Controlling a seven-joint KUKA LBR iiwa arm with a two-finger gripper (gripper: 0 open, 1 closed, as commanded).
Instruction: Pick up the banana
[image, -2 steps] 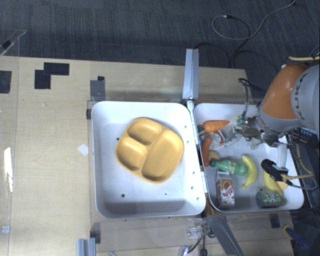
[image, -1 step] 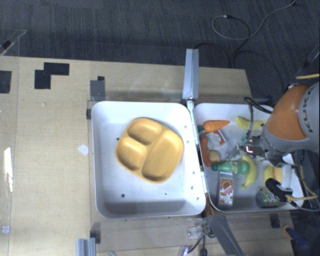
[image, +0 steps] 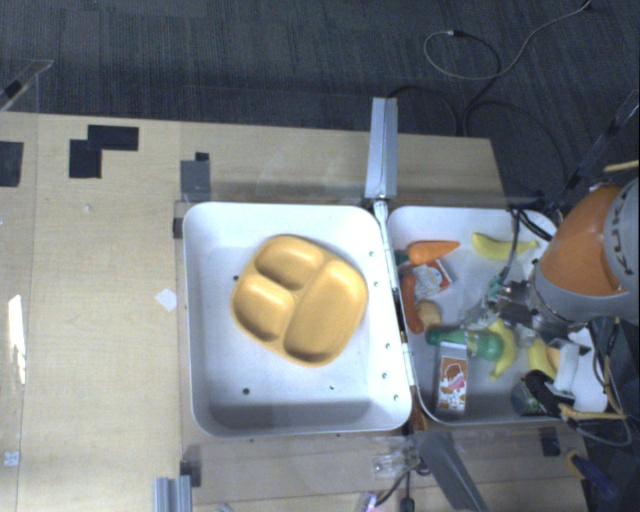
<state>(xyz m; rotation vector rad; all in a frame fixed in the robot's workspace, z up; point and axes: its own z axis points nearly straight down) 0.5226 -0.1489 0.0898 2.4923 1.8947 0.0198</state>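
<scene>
A small yellow banana (image: 495, 245) lies at the far side of the right bin (image: 425, 405), partly crossed by a dark cable. More curved yellow pieces (image: 504, 356) lie lower down, beside a green bottle (image: 468, 343); I cannot tell what they are. My gripper (image: 504, 303) hangs over the right half of that bin, between the banana and the green bottle, below the grey wrist and orange band. Its tip is small and dark against the clutter, and I see nothing clearly held in it.
The right bin also holds an orange carrot (image: 433, 251), a brownish round item (image: 430, 314), a red item (image: 408, 292) by the left wall and a small printed carton (image: 452, 381). A large yellow bread-shaped object (image: 300, 298) lies in the left bin (image: 215, 400).
</scene>
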